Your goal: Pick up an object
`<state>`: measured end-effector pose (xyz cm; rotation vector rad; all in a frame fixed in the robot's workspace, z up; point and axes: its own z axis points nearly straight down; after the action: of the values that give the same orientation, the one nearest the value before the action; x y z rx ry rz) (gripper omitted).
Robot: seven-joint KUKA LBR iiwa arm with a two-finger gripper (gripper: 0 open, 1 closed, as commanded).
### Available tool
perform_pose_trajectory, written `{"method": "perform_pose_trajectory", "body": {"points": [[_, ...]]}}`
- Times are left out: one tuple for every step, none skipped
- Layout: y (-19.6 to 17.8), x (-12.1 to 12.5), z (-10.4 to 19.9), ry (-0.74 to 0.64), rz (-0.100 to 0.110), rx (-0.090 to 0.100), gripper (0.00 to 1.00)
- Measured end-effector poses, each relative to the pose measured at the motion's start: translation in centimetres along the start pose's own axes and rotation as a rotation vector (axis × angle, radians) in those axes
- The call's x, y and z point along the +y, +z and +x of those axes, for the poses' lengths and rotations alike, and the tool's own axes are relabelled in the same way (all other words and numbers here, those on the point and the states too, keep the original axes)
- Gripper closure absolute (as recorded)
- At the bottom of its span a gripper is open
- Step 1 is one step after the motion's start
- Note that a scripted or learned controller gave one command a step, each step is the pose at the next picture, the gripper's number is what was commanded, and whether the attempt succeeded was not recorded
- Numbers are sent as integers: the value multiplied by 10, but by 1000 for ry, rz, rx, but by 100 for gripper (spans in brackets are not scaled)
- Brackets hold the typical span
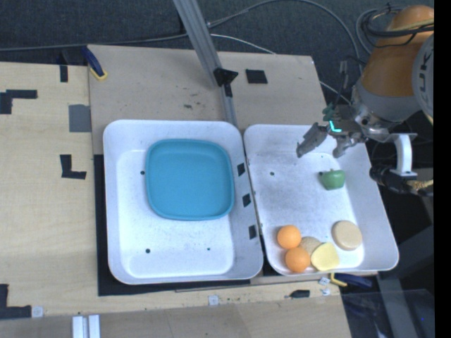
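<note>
The gripper (330,144) hangs over the far part of the right bin (282,189), its two fingers spread apart with nothing between them. The pick-up is, as far as I can judge, not yet done. Just below it lies a green object (332,179), untouched. Further toward the near edge sit two orange balls (288,236) and some pale pieces (347,234).
</note>
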<state>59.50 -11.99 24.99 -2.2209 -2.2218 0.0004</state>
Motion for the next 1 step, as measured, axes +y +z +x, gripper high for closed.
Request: {"method": "perform_pose_trajectory", "body": {"points": [[0,0,0,0,0,0,0]]}}
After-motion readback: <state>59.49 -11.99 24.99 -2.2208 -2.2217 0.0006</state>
